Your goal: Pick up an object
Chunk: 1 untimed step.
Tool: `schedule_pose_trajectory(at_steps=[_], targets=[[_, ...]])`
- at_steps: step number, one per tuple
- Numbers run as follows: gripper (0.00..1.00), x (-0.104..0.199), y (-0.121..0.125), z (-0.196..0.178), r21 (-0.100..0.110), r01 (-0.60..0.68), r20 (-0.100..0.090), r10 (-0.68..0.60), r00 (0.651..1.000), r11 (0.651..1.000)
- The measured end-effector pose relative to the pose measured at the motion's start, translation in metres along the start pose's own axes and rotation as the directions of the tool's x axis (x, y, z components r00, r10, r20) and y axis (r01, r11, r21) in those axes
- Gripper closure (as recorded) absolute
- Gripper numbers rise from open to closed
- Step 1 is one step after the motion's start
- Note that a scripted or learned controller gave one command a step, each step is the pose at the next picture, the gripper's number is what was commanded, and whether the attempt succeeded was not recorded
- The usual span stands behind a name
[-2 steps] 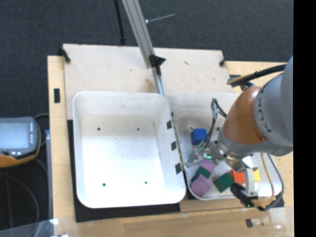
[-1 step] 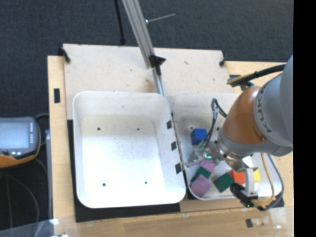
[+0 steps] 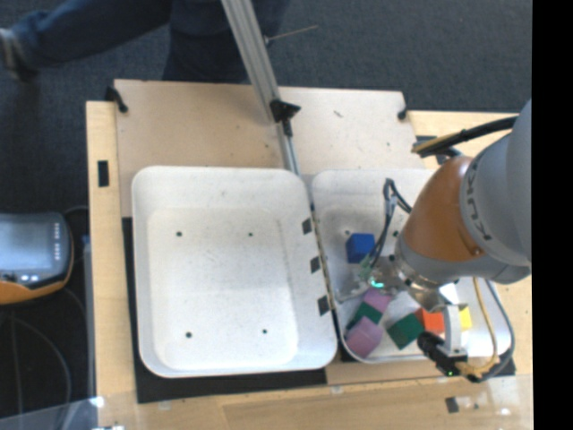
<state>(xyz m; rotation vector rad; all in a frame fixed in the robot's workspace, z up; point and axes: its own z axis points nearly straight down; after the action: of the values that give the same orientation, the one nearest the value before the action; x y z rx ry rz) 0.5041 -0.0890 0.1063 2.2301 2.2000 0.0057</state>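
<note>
Arm (image 3: pixel 466 213) covers much of right bin (image 3: pixel 336 195). Gripper (image 3: pixel 380 285) at the blocks, finger state cannot tell. Blue cube (image 3: pixel 360 245) at its 11 o'clock; pink block (image 3: pixel 363 336), possibly foam, at 6.

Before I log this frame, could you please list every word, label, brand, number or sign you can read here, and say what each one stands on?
None: no text can be read anywhere in this view.
Device at the left edge: its pale screen is too blurred to show any characters.
Blue block, purple block and green block in the right bin: plain faces, no markings.
Arm: no readable brand or label.
</note>
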Motion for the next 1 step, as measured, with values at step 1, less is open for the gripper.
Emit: schedule_pose_trajectory(at_steps=[1], targets=[[0.0, 0.0, 0.0, 0.0, -0.001, -0.001, 0.0, 0.001, 1.0, 1.0]])
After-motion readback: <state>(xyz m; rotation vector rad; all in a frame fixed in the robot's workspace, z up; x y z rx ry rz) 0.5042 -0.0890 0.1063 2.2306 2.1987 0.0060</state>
